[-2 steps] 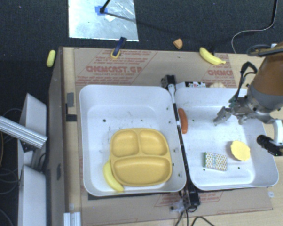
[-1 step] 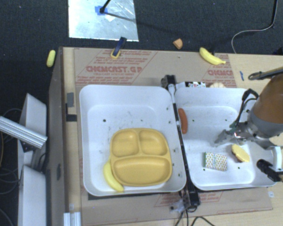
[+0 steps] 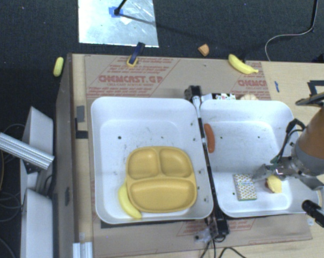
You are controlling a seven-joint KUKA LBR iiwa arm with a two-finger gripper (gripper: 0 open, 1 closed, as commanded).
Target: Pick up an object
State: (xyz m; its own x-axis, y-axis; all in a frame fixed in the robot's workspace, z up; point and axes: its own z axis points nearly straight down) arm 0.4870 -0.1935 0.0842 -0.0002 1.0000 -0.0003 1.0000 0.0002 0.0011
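In the right bin (image 3: 248,125), a small yellow object (image 3: 274,185) lies near the right wall. A square patterned pad (image 3: 244,187) sits just left of it. An orange sausage-shaped piece (image 3: 209,136) rests against the bin's left wall. My gripper (image 3: 270,172) is low in the right bin, right above the yellow object and touching or nearly touching it. The arm's body (image 3: 315,144) hides the bin's right rim.
The left bin (image 3: 111,122) holds a yellow divided plate (image 3: 161,177) with a banana (image 3: 127,203) by its lower left corner. On the bench behind the bins lie another banana (image 3: 241,64), an orange bit (image 3: 204,49) and a blue-and-yellow clip (image 3: 135,54).
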